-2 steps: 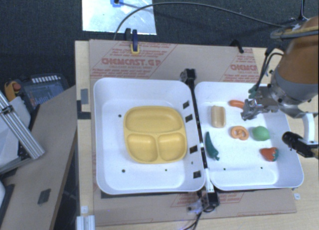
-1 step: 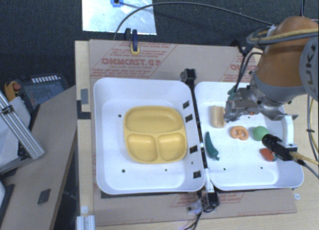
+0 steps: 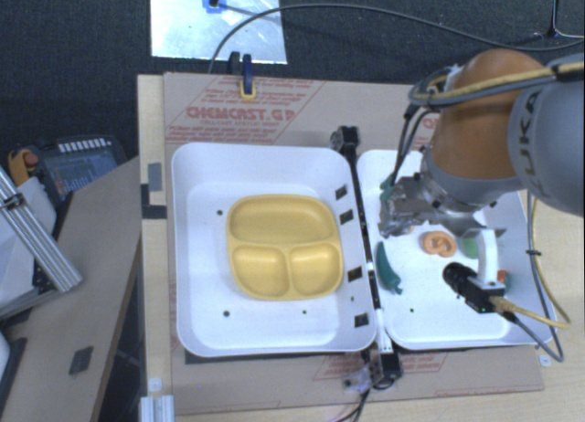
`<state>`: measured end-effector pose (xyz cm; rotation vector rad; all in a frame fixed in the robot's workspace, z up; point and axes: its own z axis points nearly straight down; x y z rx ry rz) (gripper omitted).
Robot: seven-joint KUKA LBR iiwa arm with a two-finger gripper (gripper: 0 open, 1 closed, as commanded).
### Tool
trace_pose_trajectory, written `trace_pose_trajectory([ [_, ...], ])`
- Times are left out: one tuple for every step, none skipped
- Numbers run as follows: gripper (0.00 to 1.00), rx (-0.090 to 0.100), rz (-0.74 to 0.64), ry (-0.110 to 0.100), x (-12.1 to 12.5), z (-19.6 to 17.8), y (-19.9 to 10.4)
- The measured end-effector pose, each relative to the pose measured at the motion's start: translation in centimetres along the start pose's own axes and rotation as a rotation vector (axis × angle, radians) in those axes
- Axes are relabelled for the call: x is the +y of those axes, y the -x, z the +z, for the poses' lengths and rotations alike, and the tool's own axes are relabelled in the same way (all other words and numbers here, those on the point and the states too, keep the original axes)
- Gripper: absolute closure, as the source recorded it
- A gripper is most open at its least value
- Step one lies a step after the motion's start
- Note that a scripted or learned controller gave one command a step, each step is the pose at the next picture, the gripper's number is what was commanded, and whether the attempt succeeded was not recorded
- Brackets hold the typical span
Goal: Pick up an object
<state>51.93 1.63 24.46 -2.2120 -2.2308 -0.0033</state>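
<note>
Reaching into the right-side bin [image 3: 439, 331].
The hand [image 3: 395, 217] sits near a dark green object [image 3: 388, 270]; whether it grips anything cannot be told.

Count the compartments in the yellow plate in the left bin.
3. One wide compartment spans the far side of the yellow plate. Two smaller ones sit side by side at its near side, at the view's left and right. None is hidden.
</note>
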Motion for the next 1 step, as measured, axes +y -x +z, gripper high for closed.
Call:
trace_pose_trajectory([
  [1.0, 0.001, -0.001, 0.0, -0.4, 0.31, -4.35],
])
